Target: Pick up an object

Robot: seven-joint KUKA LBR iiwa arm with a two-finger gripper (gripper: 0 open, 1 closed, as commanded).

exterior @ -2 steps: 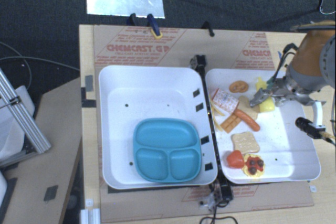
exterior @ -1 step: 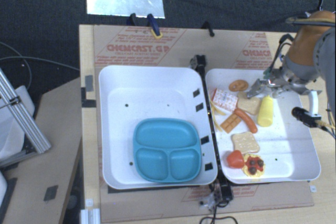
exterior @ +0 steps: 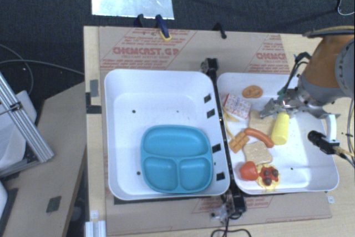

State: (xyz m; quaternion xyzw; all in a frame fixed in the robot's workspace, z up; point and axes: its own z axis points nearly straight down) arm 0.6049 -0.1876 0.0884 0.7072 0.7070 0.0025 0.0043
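Although the tool (exterior: 275, 108) is lowered into the right bin (exterior: 319, 175), whether it is apart or together cannot be told. Just beside and below it, the yellow corn cob (exterior: 280, 127) is laid upright, top nearest.

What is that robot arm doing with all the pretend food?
The robot arm's gripper has reached into the right bin, low over the toy food. It sits right by a yellow corn cob, next to a sausage, bread slice and tomato. Nothing looks lifted yet. The left bin holds a blue divided plate.
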